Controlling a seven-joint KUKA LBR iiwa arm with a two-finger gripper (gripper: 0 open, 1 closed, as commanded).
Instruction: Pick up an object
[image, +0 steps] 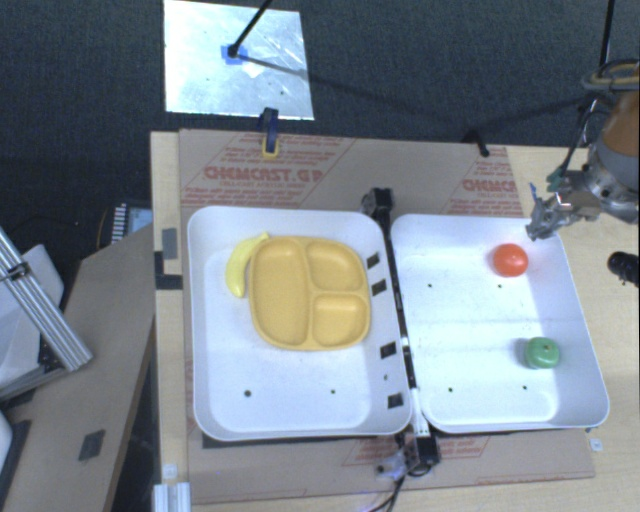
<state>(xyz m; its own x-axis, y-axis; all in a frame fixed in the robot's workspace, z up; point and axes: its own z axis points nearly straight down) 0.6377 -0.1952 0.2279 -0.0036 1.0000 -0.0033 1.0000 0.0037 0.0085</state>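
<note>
**Kai:** Tool position?

**Ren:** Upper right, over the far right corner of the right bin, around its rim. Arm comes in from the right edge. Tool is small and blurred, so I can't tell how it's set. Nothing visible in its grip.

**Kai:** Pick candidates?

**Ren:** Two in the right bin. Orange-red ball, looks like a small tomato or an orange, sits in the far right part of the bin, near the tool, just below and left of it, not touching. Green round object, maybe a small apple, sits further toward the near right side, close to the right wall. The two are well apart.

**Kai:** Left bin?

**Ren:** Left bin holds a yellow divided plate with three compartments, lying flat mid-bin. Banana lies along the plate's left edge, touching it or just beside it; can't tell which.

**Kai:** Anything else on the desk?

**Ren:** Bins sit side by side on a cardboard sheet printed with red lettering, over the desk. Yellow clamp at the sheet's far edge. Silver foil-like panel beyond that.
</note>
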